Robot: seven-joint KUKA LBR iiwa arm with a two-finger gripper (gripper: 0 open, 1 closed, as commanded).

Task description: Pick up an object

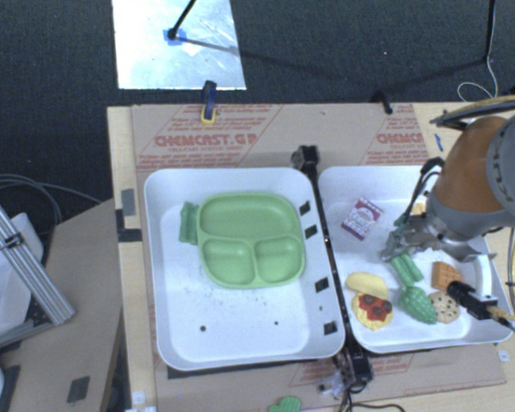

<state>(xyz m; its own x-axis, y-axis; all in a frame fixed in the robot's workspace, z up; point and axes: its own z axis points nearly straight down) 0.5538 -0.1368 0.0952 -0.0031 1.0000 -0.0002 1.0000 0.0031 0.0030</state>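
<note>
The right bin (372, 179) holds several toy foods. A red-and-white packet (361, 218) lies near its middle. Along its front lie a yellow banana (366, 282), a pizza slice (373, 309), a knobbly green piece (418, 304), a cookie (446, 306) and an orange cracker (444, 274). A long green piece (408, 270) lies between them. My gripper (396, 246) is low in this bin, right at the upper end of the long green piece. The wrist hides how it meets the piece.
The left bin (174, 334) holds a green divided plate (249, 240) with a small green strip (188, 222) beside its left edge. A black divider (321, 240) runs between the bins. A green toy (285, 409) lies on the bench in front.
</note>
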